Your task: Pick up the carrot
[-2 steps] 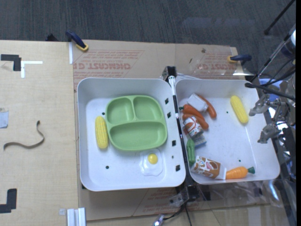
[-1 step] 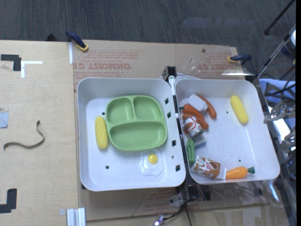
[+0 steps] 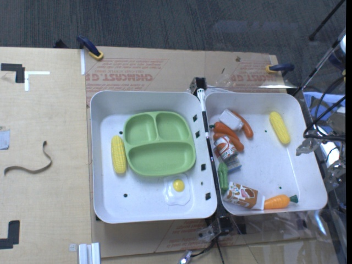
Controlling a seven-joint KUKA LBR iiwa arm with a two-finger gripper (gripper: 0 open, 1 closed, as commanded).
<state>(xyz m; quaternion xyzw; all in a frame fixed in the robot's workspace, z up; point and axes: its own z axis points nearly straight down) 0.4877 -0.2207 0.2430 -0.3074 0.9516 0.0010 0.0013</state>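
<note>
The carrot (image 3: 278, 202) is small and orange, with a green top pointing right. It lies on its side in the right bin (image 3: 300, 169), close to the front wall and towards the front right corner. Its blunt end touches a small printed carton (image 3: 242, 196) on its left. Nothing covers the carrot.
The right bin also holds a corn cob (image 3: 279, 127) at the back right, plus orange sausages (image 3: 234, 132), a can (image 3: 225, 150), a white box (image 3: 231, 119) and a green item (image 3: 223, 176) along its left side. In the left bin (image 3: 102, 197) are a green divided plate (image 3: 159, 143), a corn cob (image 3: 118, 154) and a fried egg (image 3: 177, 190).
</note>
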